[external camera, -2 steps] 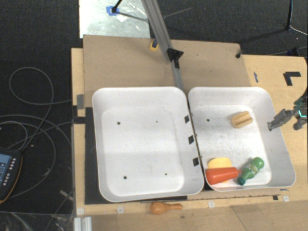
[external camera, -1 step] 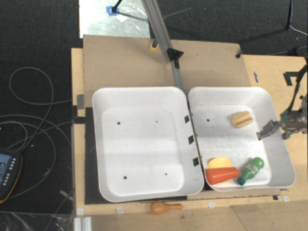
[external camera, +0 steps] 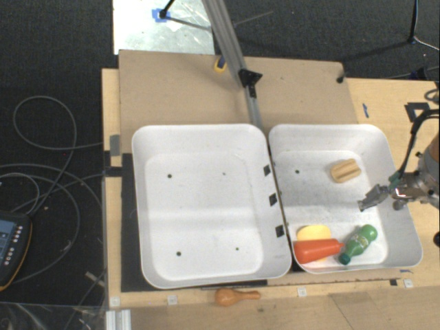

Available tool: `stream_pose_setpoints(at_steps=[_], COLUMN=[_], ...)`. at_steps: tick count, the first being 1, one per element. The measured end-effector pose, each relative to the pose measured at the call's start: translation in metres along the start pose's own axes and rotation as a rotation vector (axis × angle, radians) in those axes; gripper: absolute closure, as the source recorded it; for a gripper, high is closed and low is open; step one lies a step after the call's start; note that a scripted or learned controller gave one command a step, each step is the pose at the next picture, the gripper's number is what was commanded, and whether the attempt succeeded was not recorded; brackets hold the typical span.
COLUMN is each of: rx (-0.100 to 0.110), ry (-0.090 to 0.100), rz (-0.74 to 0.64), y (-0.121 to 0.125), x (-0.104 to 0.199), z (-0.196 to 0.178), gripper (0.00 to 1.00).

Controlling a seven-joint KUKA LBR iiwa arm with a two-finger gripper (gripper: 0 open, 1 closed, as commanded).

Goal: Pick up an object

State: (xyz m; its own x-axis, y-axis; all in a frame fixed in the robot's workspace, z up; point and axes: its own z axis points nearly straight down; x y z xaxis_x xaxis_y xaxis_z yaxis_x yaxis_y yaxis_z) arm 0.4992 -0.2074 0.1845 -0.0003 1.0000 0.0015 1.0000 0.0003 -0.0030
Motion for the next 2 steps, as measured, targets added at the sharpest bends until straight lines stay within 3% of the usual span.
stream_pose_setpoints(at_steps=[1, 2], rx=[0.0, -0.008], ry=[0.0, -0.003], rz=[0.0, 0.0], y=[-0.007, -0.005], x=[0.004, 0.003], z=[0.046, 0.033], gripper=[0.0, 1.0])
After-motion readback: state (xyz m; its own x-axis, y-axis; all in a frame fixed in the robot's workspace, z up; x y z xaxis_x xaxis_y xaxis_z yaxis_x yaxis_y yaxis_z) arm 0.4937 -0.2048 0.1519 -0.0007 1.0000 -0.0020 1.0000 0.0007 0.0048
